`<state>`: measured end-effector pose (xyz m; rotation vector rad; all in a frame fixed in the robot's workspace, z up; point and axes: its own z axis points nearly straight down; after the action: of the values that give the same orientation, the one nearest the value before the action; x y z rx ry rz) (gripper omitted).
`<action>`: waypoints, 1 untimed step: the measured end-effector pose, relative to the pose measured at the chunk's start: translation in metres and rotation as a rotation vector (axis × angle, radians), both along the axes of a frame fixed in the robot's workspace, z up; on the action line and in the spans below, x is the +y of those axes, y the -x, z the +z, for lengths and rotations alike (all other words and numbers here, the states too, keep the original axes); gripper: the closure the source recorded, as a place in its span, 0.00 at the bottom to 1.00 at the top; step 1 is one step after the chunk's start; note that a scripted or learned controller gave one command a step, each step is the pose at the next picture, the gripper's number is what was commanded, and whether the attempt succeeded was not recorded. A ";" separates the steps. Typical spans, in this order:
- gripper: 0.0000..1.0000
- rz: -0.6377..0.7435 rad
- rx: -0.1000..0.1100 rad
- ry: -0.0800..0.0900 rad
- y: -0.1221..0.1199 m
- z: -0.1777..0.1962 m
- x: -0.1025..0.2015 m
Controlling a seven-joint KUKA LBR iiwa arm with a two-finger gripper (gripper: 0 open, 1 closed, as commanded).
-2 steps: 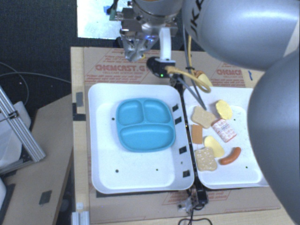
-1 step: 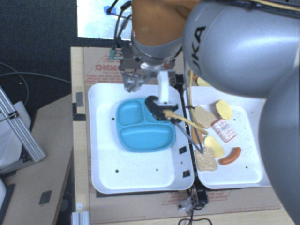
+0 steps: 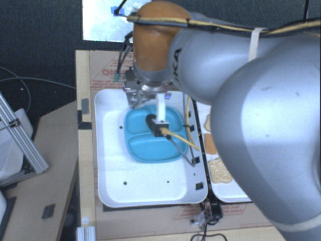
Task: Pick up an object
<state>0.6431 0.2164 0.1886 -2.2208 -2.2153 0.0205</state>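
A blue divided plate [image 3: 150,144] lies in the left white bin [image 3: 135,190], toward its far right part. My gripper [image 3: 136,99] hangs over the plate's far edge, below the orange band of the wrist. In the right bin [image 3: 230,194], a tan flat piece [image 3: 219,170] and an orange-brown piece [image 3: 210,144] lie near the left wall, partly hidden by the arm.
The big grey arm covers most of the right bin and the right side of the view. The near half of the left bin shows bare white floor. A silver sheet [image 3: 108,14] lies beyond the bins. A metal frame [image 3: 20,144] stands at the left.
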 end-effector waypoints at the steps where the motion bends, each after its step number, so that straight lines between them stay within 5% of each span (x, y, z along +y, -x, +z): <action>1: 1.00 0.011 -0.019 -0.013 0.108 0.112 0.020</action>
<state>0.5350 0.2361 0.3002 -2.2118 -2.2300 -0.0150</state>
